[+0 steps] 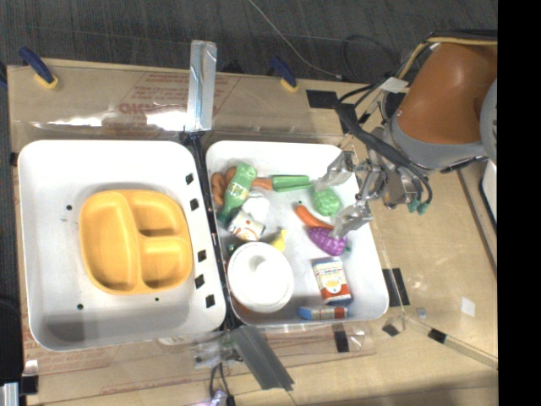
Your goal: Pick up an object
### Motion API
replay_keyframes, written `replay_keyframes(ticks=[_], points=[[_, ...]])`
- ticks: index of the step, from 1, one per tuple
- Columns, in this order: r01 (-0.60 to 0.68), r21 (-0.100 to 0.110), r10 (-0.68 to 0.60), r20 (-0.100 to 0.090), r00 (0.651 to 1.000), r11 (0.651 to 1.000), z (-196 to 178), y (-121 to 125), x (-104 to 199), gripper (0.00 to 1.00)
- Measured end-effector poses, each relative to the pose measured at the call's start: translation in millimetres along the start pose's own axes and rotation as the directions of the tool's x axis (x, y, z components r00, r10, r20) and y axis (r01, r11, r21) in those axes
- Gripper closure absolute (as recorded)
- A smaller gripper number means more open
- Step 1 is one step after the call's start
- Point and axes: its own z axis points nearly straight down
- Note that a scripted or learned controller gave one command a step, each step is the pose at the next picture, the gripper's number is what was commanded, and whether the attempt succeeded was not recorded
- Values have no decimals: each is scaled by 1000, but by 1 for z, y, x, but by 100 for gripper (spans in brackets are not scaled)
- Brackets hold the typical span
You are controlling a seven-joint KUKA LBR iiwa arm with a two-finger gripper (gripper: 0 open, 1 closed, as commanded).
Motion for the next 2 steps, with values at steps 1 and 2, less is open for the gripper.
replay_keyframes(ticks=[1,2], points=[[-170,-3,170,-7,985,985,145,-18,-23,0],[-151,-2,151,1,989,989,157,2,-37,0]])
